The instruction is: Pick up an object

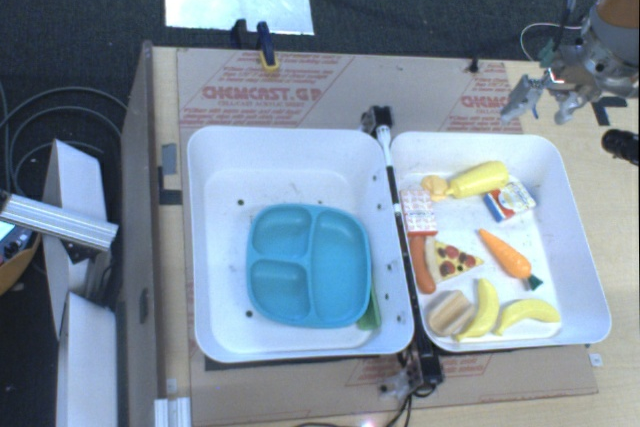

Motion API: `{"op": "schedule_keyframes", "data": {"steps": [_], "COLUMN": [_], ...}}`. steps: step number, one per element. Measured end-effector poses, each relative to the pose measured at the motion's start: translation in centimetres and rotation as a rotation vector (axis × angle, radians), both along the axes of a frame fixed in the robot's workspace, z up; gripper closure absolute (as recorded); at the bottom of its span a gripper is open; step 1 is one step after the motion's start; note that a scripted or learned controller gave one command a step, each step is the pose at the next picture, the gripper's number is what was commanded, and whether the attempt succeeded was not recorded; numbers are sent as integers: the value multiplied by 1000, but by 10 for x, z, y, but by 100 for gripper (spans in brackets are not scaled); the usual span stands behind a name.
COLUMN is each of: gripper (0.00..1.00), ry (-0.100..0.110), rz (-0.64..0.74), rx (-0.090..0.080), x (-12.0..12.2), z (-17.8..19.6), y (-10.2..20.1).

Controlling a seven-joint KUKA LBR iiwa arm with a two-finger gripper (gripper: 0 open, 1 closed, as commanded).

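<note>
We find the hand [545, 101] at the upper right, above the bench [300, 80] and just beyond the far rim of the right bin [585, 245]. Its two fingers [520, 99] stand spread apart with nothing between them; the hand is released and touches no object.

The right bin holds all the loose items. Nearest the hand, along the far side, lies a yellow bottle [478, 179], tilted, with a small yellow piece [433, 184] touching its left end. Just right of the bottle we note a small red, white and blue carton [509, 200]. Against the left wall stands a red-checked packet [418, 211], and below it a sausage [424, 270] runs along that wall. A pizza slice [454, 258] lies beside the sausage. To the right, a carrot [505, 254] lies at a slant. At the near edge we record a bread roll [449, 312], one banana [485, 308] touching it, and a second banana [528, 314] just beside.

The left bin [215, 215] holds a blue divided plate [309, 265], lying flat, with something green [371, 311] showing at its lower right edge.
</note>
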State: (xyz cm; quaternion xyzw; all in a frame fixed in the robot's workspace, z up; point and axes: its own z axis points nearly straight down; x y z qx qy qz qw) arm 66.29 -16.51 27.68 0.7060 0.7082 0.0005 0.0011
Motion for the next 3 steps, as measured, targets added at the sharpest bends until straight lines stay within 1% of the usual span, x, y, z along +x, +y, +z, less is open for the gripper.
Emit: {"op": "schedule_keyframes", "data": {"steps": [1,2,3], "gripper": [0,0,100], "ry": [11,4,-4], "rz": [-3,3,3], "rx": [2,1,0], "x": [-2,5,7], "z": [-129,-196,-180], "y": [-16,4,3]}}
